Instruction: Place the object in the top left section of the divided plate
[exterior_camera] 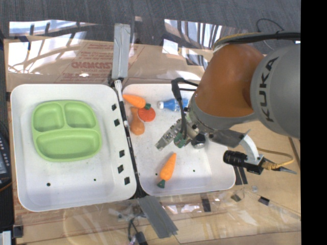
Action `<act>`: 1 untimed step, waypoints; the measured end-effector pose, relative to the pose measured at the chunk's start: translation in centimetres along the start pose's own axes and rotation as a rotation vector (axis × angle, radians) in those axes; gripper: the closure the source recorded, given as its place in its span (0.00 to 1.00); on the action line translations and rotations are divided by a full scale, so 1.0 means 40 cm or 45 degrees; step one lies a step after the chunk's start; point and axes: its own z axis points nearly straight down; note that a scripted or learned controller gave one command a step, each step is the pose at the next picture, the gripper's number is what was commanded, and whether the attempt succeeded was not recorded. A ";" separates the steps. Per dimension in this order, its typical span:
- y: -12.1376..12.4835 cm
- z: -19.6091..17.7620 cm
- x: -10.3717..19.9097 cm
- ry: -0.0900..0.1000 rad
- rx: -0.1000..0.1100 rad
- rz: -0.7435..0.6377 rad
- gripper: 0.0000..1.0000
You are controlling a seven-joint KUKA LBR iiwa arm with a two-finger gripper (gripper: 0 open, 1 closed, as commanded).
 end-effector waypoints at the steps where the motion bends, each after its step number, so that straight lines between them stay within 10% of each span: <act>1: -0.096 0.128 -0.123 0.007 0.006 0.186 1.00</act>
